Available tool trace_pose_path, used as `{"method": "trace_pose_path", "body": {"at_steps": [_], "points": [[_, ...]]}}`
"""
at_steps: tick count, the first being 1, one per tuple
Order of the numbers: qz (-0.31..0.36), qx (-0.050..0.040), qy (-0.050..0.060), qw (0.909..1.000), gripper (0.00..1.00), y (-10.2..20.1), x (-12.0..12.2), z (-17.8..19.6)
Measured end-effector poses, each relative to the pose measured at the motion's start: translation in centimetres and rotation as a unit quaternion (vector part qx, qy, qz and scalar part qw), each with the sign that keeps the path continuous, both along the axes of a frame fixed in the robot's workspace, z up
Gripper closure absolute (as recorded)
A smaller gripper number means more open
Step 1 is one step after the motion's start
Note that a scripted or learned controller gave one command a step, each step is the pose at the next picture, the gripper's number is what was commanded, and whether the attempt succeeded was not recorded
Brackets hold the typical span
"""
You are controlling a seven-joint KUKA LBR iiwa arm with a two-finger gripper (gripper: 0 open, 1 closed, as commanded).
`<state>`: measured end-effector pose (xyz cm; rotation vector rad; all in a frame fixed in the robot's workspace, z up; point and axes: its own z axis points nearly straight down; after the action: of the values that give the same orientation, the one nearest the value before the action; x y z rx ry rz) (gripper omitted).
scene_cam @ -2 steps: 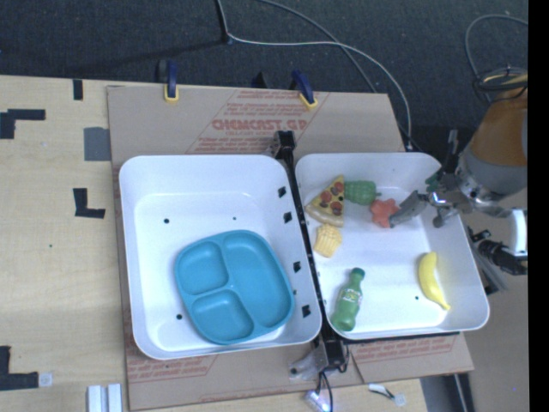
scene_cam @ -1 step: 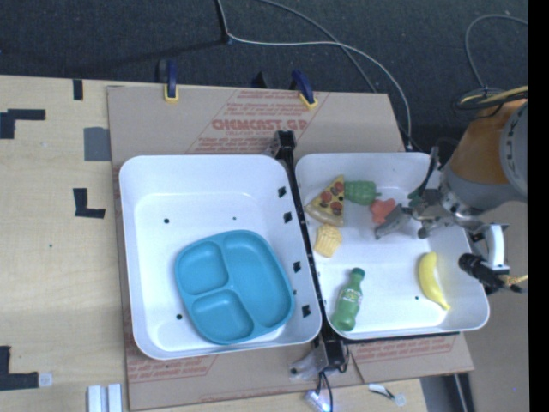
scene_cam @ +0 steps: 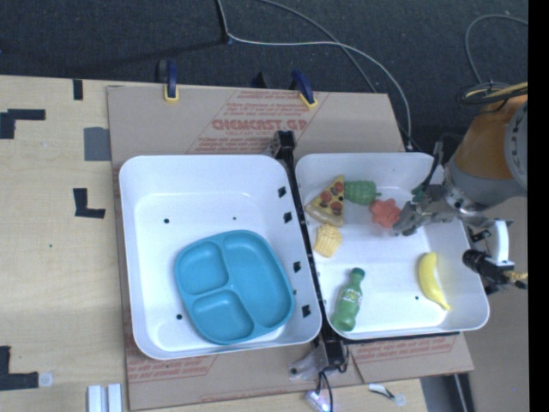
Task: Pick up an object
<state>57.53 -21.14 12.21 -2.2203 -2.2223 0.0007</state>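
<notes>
camera view | end effector (scene_cam: 407,222) low in right bin (scene_cam: 386,316) near its right wall, open or closed: cannot tell | red toy (scene_cam: 385,212) touching or just beside its tip, on the side toward the bins' shared wall | banana (scene_cam: 432,281) toward near-right corner, long axis along right wall

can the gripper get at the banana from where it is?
Probably yes. The banana lies alone near the right bin's right wall, nothing on or against it, and the gripper sits just above it by the red toy.

Robot lab: clamped cardboard bench (scene_cam: 257,118), loose cables (scene_cam: 283,15), taped floor.
</notes>
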Motion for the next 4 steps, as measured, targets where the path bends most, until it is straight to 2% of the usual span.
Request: {"method": "trace_pose_path", "body": {"at_steps": [2,3,4], "points": [[0.0,-0.0007,-0.003,1.0,1.0,-0.8,1.4,11.8],[0.0,0.0,0.0,1.0,1.0,-0.8,1.4,11.9],[0.001,0.0004,0.0,1.0,1.0,3.4,0.8,11.8]]}}
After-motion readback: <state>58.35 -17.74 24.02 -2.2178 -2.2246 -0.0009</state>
